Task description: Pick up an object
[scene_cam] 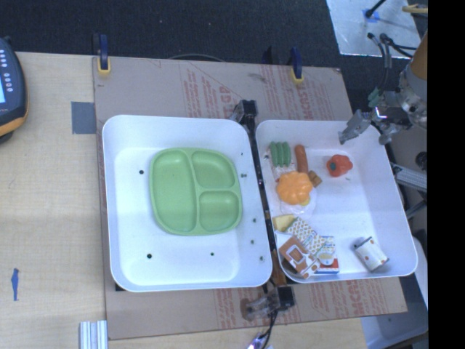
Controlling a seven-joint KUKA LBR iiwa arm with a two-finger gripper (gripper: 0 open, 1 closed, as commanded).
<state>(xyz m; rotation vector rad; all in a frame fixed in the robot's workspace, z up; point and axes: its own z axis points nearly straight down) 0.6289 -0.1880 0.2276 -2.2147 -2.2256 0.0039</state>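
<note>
Bench (51,187): pale wood surface, with a brown cardboard sheet (189,86) laid over its middle and held by two clamps at the far edge.
Left bin (127,267): shallow, white, square with rounded corners, lying on the cardboard.
Right bin (389,209): shallow, white, just beside the left bin, their near walls almost touching along a dark strip.
Green tray (195,191): light green divided plate with three compartments, flat in the middle of the left bin.
Arm (414,86): comes in at the right edge, above the far right corner of the right bin.
End effector (356,131): grey, hanging over the far rim of the right bin, well apart from every object; whether its fingers are spread or pressed together cannot be told, and nothing shows between them.
Orange object (294,187): rounded, lumpy, near the left wall of the right bin.
Patterned packets (305,249): flat printed pieces, overlapping, in the near left corner of the right bin.
Red object (338,165): small, round, tomato-like, toward the far middle of the right bin.
Green item (280,153): short ridged piece beside a thin brown-orange stick (301,157), near the far left corner of the right bin.
White cylinder (370,253): small, lying on its side near the near right corner of the right bin.
Yellow wedge (284,223): small, just below the orange object.
</note>
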